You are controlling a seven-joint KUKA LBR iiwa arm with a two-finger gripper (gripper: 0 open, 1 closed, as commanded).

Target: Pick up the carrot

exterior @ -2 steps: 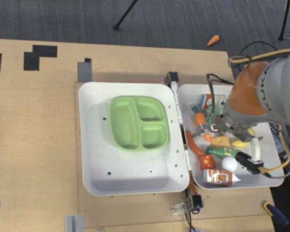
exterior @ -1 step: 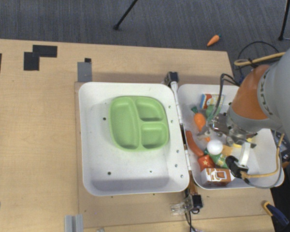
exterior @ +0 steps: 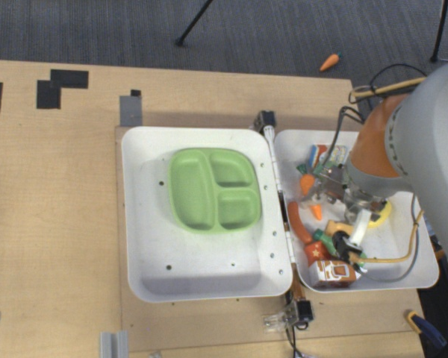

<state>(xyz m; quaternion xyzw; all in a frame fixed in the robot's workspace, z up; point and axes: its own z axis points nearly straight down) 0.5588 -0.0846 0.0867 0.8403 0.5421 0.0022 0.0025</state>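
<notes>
Two white bins are sitting side by side on the bench point(exterior: 52, 222). The left bin point(exterior: 145, 274) is holding a green tray point(exterior: 213, 189) with three compartments, one long on the left and two smaller on the right; the tray is lying near the bin's middle, a little toward the far side.

The right bin point(exterior: 418, 274) is holding a crowd of small toy foods. The carrot point(exterior: 306, 184), small and orange, is lying in the far-left part of this bin, just left of the gripper. Nearer the camera, a red sausage-like piece point(exterior: 299, 224) is lying along the left wall, with a red bottle point(exterior: 316, 253) and a brown box point(exterior: 334, 273) at the near edge. A yellow piece point(exterior: 381, 213) is peeking out on the right, beside the arm.

The arm point(exterior: 403, 136) is reaching down into the right bin, its orange band point(exterior: 373, 144) showing above the wrist. The gripper point(exterior: 330, 187) is hanging among the items; whether it is clenched or released cannot be told.

A second orange carrot-like thing point(exterior: 328, 62) is lying on the floor beyond the bench.
</notes>
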